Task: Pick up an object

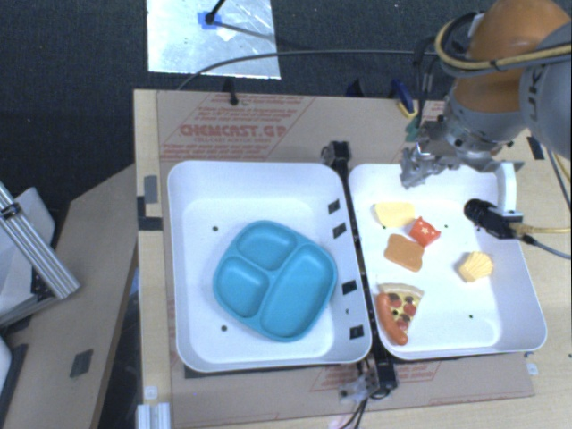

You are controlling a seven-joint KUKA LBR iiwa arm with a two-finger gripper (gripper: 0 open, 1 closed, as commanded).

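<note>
My gripper [416, 173] hangs over the back left part of the right bin [514, 333], above and slightly right of a pale yellow cheese wedge [393, 214]. Nothing shows between its fingers. Further forward in that bin lie a small red piece [425, 231], an orange-brown bread slice [404, 253], a yellow ridged piece [475, 265] to the right, and a pizza slice [397, 309] at the front left.
The left bin [192, 239] holds a blue divided plate [273, 280]. A black hinge strip [349, 239] runs between the two bins. A foil sheet [213, 25] lies beyond the bench at the back.
</note>
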